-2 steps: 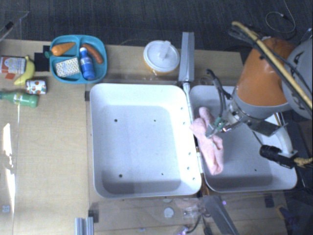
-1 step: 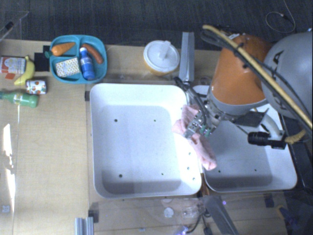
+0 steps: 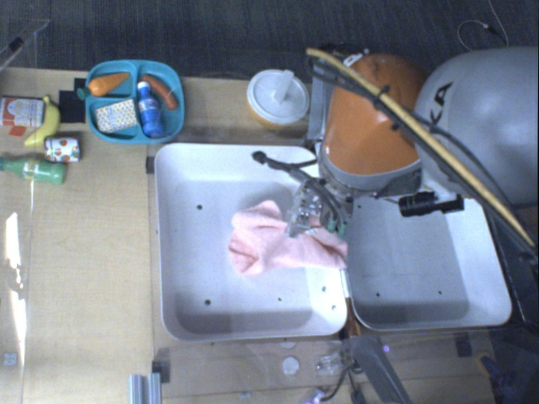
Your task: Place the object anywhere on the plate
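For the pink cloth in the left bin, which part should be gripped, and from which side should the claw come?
Grip the pink cloth at the raised fold near its upper middle, coming straight down from above. It lies crumpled and mostly flat on the left bin floor, so a side approach would probably slide over it. The claw hangs over the cloth's right part.

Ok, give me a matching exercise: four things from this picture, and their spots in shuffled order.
Things:
1. pink cloth
2. teal divided tray
3. white lidded cup
4. gripper

Places:
A. bench, beyond the bins
B. over the cloth's right end
C. bench, far left corner area
D. in the left bin

Pairs: 1-D, 2-C, 3-A, 4-B
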